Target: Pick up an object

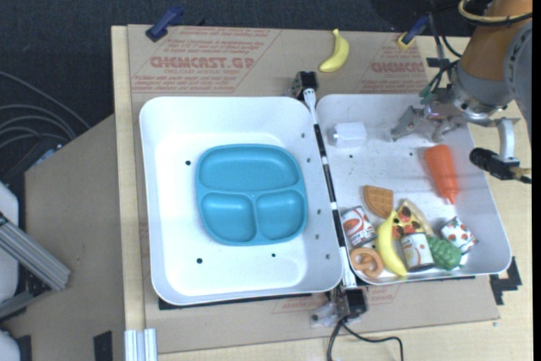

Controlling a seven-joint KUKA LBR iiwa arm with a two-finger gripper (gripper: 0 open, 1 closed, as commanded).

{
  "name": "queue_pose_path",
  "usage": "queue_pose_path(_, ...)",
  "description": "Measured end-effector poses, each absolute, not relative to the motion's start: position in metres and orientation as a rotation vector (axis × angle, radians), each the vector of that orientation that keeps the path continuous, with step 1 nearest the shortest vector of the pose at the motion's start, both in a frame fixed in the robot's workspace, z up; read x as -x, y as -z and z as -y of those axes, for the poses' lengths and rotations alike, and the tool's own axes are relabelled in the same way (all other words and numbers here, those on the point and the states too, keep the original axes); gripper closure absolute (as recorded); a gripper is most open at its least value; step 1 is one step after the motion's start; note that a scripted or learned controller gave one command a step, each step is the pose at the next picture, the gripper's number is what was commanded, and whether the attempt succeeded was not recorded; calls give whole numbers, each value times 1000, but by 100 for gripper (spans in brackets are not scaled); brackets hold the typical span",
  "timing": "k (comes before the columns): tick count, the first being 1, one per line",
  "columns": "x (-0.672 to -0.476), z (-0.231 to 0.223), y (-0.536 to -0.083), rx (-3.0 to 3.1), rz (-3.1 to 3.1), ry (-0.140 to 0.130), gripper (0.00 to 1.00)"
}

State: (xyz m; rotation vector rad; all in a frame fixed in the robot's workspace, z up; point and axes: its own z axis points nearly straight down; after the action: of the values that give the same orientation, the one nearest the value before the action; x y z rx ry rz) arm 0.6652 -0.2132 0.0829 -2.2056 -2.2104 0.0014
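**One carrot lies just below the claw**

One gripper (420, 121) hangs over the far part of the right bin (499, 220), its fingers spread open and nothing between them. The carrot (440, 171) is the nearest thing to it, lying just toward the near rim from the fingertips, apart from them. Its long axis runs roughly from far rim to near rim, tilted a little, thick end toward the claw. It is plain orange, smooth and tapering. Beyond the carrot, in the bin's near corner, sits a heap with a banana (388, 245) and a pretzel (366, 260). A white block (349, 133) lies to the carrot's left, by the divider.
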Motion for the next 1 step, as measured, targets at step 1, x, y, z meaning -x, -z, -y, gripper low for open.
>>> queue_pose_path(1,-667,216,-95,2217,2224,0,100)
